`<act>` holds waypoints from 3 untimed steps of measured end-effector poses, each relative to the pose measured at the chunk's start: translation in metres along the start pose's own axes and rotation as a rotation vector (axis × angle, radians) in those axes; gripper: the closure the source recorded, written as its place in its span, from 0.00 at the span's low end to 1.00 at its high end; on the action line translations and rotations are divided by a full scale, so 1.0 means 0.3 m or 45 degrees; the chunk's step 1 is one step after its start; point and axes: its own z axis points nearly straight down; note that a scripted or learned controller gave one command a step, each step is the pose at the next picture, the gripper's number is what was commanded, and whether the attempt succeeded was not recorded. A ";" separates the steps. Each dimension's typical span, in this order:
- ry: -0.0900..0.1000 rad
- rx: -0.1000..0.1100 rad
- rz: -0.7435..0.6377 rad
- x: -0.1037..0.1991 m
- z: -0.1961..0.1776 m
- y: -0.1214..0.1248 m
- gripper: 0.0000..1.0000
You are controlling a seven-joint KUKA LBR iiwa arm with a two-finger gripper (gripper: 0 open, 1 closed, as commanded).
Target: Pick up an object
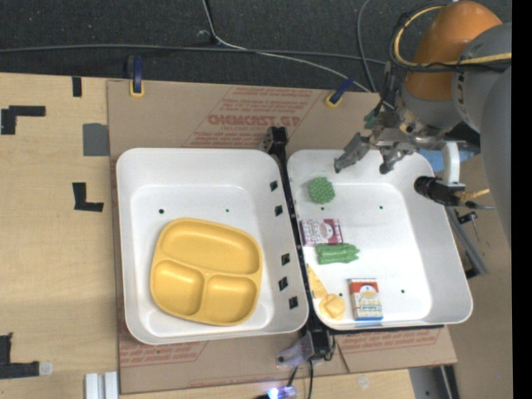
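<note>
step: approach, nothing grasped | hand [366, 155]: released, fingers spread, over right bin's [432, 248] far edge | nearest: green ball [322, 190], far-left corner | next: descend over ball, clench

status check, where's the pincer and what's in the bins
Pincer open, nothing held, over right bin far edge. Nearest item green ball, apart from it. Yellow tray in left bin. Nothing in the way.
</note>
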 end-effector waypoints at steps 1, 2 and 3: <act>-0.002 -0.018 -0.004 0.001 -0.032 0.010 0.00; -0.004 -0.014 -0.003 -0.015 0.125 -0.010 0.00; -0.004 -0.015 -0.004 -0.009 0.282 -0.037 0.00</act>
